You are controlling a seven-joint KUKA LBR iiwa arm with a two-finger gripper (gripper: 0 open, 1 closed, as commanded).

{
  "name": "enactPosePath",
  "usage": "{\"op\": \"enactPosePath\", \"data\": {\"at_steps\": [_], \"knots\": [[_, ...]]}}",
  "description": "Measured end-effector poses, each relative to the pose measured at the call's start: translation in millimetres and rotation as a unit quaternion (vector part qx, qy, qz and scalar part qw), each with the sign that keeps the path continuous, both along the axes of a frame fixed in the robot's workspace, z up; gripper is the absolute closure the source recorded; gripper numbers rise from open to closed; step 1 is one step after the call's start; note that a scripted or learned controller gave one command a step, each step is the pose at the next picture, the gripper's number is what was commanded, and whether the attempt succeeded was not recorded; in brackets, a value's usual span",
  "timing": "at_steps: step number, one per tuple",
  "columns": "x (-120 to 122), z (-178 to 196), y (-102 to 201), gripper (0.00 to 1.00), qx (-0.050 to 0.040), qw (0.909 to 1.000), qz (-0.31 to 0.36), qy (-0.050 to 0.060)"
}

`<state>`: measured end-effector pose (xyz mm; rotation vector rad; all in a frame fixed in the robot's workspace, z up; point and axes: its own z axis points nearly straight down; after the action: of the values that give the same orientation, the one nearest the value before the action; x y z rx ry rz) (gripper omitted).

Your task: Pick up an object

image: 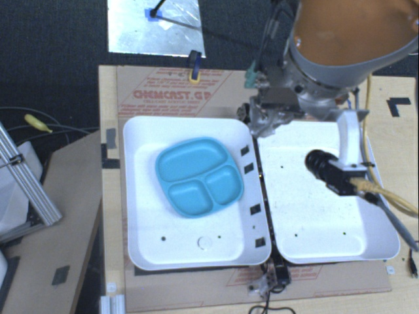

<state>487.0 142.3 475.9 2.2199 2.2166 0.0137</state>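
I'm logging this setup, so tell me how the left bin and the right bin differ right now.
The left bin holds a blue divided plate; the right bin shows no plate. The arm and gripper hang over the right bin's far corner, while nothing hangs over the left bin. Both are shallow, white and set side by side.

You could not read the finger state of the gripper (265, 124); it was too small and cluttered. The arm (353, 25) was cut off by the top edge and hid the far rim of the right bin (314, 241).
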Motion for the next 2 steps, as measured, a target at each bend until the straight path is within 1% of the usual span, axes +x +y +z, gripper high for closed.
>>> {"op": "enactPosePath", "data": {"at_steps": [1,2], "knots": [[12,-109,24,1.00,-0.0023,1.0000,0.001,0.008],[-1,-31,12,1.00,-0.0003,1.0000,0.003,0.002]]}}
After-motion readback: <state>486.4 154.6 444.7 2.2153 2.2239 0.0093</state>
